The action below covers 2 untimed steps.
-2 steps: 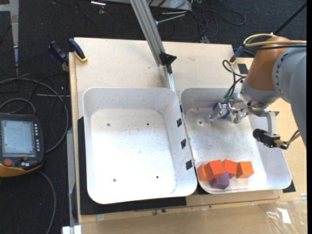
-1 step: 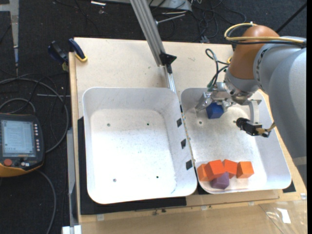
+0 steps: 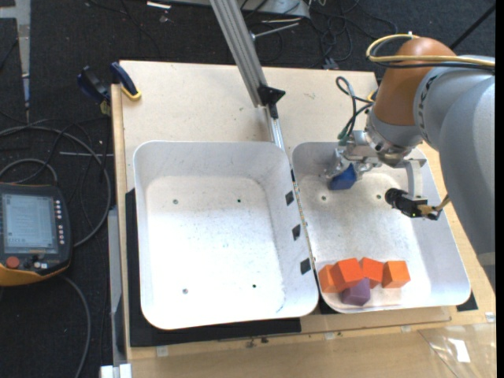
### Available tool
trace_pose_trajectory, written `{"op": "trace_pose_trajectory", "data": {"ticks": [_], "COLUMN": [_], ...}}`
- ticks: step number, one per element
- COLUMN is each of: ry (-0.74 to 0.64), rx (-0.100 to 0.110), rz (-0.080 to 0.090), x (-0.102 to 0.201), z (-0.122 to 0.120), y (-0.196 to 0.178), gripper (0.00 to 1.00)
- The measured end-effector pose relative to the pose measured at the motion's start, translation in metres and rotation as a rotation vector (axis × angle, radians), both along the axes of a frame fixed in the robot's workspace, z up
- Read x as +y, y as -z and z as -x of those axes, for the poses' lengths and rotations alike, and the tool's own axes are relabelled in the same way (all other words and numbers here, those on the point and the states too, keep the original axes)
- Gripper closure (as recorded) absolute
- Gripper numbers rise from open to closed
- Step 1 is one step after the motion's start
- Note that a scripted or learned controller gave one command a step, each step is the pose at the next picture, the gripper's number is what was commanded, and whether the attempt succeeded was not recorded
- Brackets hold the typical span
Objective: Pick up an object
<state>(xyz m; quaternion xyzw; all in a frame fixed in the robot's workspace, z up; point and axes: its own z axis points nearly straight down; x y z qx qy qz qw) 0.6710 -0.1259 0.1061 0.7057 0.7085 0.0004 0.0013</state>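
Claw [image 3: 344, 169] sits over the far part of the right bin [image 3: 441, 250], clenched on a blue block [image 3: 342, 179] that shows between its fingers, at the bin's far left side. Arm [image 3: 441, 93] reaches in from the right, orange band [image 3: 409, 69] above the wrist. Three orange blocks [image 3: 362, 273] and a purple block [image 3: 356, 293] cluster at the right bin's near edge, well apart from the claw. Left bin [image 3: 209, 227] lies beside the right one.

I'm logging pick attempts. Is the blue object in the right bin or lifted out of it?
Cannot tell for sure. The blue object sits right under the gripper, over the right bin; one slanted view doesn't show whether it's raised.
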Motion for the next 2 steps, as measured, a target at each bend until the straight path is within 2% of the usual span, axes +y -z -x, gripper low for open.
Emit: {"op": "trace_pose_trajectory", "data": {"ticks": [1, 2], "ry": [-0.006, -0.007], "rx": [-0.007, 0.006], "rz": [-0.005, -0.005], "x": [0.097, 0.179], "z": [-0.003, 0.060], "y": [-0.095, -0.101], "gripper": [1.00, 1.00]}}
